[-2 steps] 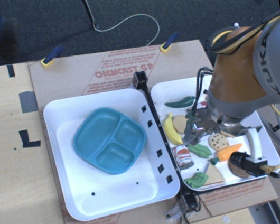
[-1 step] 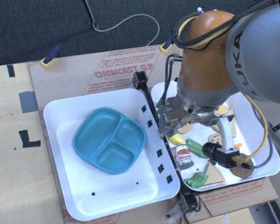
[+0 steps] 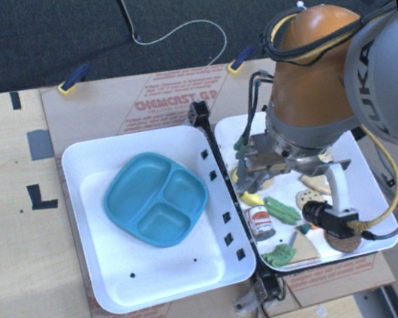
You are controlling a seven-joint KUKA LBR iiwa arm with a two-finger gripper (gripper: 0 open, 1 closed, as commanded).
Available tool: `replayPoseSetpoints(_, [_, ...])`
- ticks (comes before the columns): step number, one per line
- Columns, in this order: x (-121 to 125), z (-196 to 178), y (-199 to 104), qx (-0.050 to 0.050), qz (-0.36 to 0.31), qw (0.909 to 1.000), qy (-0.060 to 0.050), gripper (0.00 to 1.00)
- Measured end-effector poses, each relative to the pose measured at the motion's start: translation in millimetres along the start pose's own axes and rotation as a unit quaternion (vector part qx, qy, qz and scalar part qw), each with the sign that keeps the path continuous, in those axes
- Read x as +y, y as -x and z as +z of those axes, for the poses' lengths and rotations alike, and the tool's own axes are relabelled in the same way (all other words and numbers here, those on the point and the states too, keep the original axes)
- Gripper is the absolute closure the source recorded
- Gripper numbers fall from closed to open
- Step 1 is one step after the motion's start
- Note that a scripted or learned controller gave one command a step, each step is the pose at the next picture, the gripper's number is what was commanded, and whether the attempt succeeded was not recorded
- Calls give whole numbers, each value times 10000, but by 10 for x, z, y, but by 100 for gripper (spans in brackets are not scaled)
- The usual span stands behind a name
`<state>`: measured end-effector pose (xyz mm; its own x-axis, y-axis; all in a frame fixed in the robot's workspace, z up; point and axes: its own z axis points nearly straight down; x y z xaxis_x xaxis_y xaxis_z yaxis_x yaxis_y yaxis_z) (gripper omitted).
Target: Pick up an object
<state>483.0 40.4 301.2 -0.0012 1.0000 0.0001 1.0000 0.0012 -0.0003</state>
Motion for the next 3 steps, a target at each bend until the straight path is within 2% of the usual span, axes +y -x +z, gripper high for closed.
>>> replayPoseSetpoints(1, [5, -254, 429, -6, 16, 10000, 4, 100])
replayPoseSetpoints(2, [-5, 450, 131, -1, -5, 10000, -39, 100])
replayPoseSetpoints(3, [1, 414, 144, -2, 1, 10000, -12, 0])
